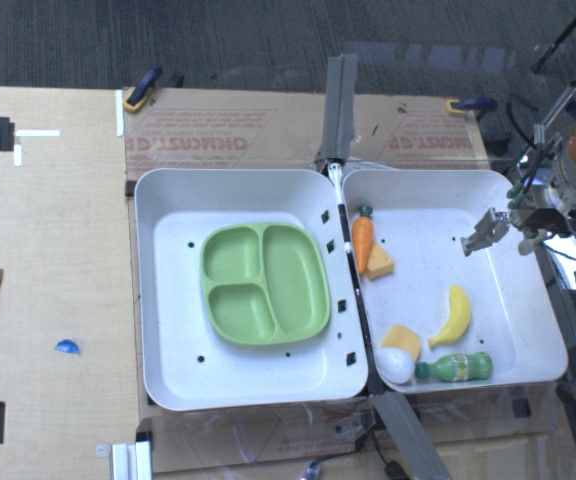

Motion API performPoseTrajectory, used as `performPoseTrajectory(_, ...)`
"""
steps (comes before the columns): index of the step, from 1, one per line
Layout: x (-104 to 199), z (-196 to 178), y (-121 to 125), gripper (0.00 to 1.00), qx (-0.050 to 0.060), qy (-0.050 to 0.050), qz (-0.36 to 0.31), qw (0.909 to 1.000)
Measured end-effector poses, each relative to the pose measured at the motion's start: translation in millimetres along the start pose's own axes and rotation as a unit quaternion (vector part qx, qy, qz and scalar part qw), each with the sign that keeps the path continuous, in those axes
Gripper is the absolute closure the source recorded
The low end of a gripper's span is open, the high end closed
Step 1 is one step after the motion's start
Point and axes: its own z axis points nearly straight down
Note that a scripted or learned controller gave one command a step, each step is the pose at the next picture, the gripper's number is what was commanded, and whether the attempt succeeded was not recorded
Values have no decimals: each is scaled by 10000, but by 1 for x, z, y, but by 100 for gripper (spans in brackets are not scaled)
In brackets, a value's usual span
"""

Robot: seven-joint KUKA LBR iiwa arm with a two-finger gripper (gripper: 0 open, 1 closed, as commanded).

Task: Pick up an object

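Here, items stood listed against the right bin [528, 298]. Left of it: green plate [266, 282] in the other bin. Inside: bottle [455, 368] at the near wall; banana [453, 316], mid-floor, probably light, stiff, smooth, best pinched across its middle; carrot [363, 236] at the left wall. Gripper [484, 233] hovered over the far right, its fingers apparently apart and bare.

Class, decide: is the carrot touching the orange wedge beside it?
Touching. The camera view shows the carrot lying against the orange wedge, with no white bin floor between them.

Pale wood bench [48, 258] — dark carpet [218, 18]
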Motion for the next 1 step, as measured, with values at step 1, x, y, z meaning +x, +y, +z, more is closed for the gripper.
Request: performPoseTrajectory(1,4,-49,21,0,-8,-3,212,9998)
